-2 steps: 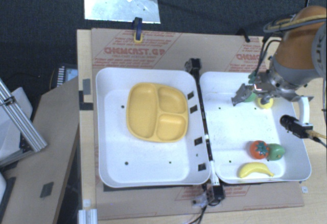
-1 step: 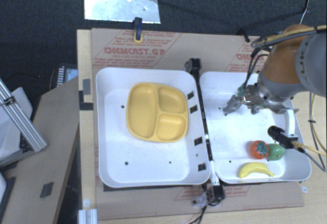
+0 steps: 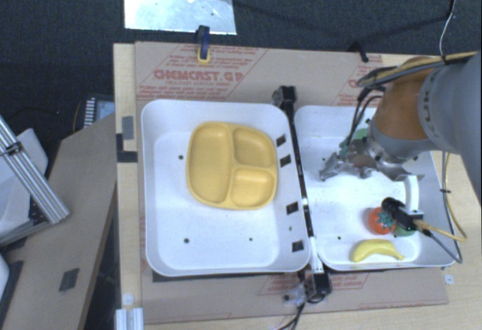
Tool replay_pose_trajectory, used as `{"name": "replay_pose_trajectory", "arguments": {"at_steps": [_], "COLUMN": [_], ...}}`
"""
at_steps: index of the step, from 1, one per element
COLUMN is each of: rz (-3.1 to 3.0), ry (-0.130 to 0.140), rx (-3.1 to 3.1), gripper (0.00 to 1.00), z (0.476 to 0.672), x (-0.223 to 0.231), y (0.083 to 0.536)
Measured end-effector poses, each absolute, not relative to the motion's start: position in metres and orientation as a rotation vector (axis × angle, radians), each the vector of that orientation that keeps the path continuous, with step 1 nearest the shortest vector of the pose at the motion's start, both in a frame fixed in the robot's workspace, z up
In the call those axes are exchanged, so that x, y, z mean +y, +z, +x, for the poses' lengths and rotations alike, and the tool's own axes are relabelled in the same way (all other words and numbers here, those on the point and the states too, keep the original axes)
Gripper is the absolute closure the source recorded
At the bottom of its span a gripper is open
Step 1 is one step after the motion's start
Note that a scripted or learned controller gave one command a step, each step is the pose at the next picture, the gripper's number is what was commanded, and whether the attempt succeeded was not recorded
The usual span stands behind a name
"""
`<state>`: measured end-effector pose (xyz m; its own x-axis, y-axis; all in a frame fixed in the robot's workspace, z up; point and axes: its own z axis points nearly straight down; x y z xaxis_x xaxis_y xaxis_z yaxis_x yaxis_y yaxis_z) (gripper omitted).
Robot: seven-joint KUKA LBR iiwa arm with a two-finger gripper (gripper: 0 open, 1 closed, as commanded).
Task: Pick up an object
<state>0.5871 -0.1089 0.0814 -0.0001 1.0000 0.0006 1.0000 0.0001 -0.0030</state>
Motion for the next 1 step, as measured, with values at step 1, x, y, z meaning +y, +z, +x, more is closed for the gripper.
{"name": "replay_pose_trajectory", "arguments": {"at_steps": [1], "rz": [-2.225], "ry": [-0.003], "rx": [-2.222], "gripper": [1.00], "z": [0.5893], "x": [-0.1095], "y": [0.0955]}}
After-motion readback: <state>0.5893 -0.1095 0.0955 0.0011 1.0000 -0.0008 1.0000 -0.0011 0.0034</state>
